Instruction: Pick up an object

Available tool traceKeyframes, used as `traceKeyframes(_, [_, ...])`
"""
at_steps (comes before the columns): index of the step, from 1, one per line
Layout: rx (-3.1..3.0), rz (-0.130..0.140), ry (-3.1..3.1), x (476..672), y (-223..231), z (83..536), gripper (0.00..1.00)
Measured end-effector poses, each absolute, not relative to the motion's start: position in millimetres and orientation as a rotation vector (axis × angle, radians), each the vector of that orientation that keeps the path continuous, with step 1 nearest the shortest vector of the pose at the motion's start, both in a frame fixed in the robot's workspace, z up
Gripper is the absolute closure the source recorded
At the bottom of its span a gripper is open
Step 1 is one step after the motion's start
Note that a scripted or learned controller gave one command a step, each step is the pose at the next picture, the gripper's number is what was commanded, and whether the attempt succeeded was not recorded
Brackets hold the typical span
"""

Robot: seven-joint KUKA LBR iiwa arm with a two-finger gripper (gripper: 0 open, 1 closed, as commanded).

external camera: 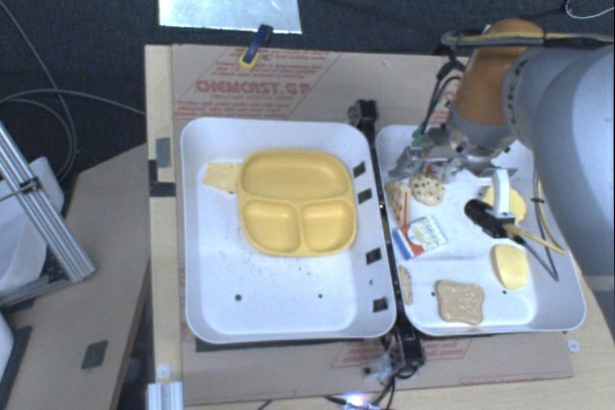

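Across the middle of the frame, the worktop (110, 206) carries a printed cardboard sheet (288, 77) with two white bins side by side on it. From the right edge the grey arm (567, 139) reaches in, its orange band (485, 77) above the upper part of the right bin (553, 301). The left bin (288, 298) holds a yellow divided tray (293, 202) lying flat near its middle, with a pale yellow flat piece (221, 175) touching the tray's upper left corner. Loose things that could be picked lie in the right bin: a slice of toast (459, 301) near the lower edge, a yellow oval piece (511, 267) to its upper right, a second yellow piece (512, 203) above that, partly hidden, a red, white and blue packet (421, 235) left of centre, and a round speckled cookie (428, 190) above the packet. The tool (421, 163) hangs over the bin's upper left corner, just above the cookie; how far open it is cannot be told, and nothing can be seen in its grasp.
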State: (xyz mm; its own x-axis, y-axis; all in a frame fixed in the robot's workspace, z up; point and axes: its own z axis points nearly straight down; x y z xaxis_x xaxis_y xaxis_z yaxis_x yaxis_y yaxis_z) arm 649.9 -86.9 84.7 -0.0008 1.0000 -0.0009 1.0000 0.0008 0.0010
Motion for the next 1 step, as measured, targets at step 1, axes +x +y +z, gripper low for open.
traceKeyframes(1, [2.214,0.005,2.221,651.6,-86.7,96.5,1.00])
